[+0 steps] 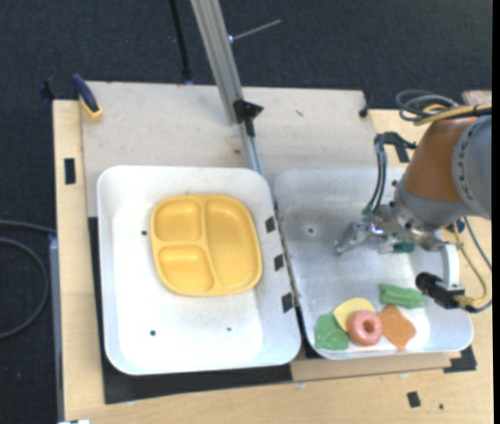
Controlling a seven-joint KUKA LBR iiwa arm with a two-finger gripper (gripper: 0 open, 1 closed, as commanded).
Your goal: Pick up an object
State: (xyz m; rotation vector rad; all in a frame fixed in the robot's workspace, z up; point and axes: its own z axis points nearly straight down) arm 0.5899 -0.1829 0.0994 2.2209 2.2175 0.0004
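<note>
Five toys (367,321) sit low in the right bin (321,201).
They lie below the jaws (356,237), toward the frame's bottom; I cannot tell if those are open.

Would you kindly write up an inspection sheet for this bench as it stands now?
Surface: wooden bench bearing a left bin and a right bin, side by side.
Job's things: yellow divided plate in the left bin; pink ring, yellow piece, orange piece and two green pieces bunched in the right bin's near corner.
Clutter: nothing seen.
Grippers: gripper low over the right bin's middle, away from the toys; holds nothing visible.
Cables: black cables on the floor at left; cables behind the arm.
Surroundings: dark carpet; metal post rising from the bench's back.
</note>
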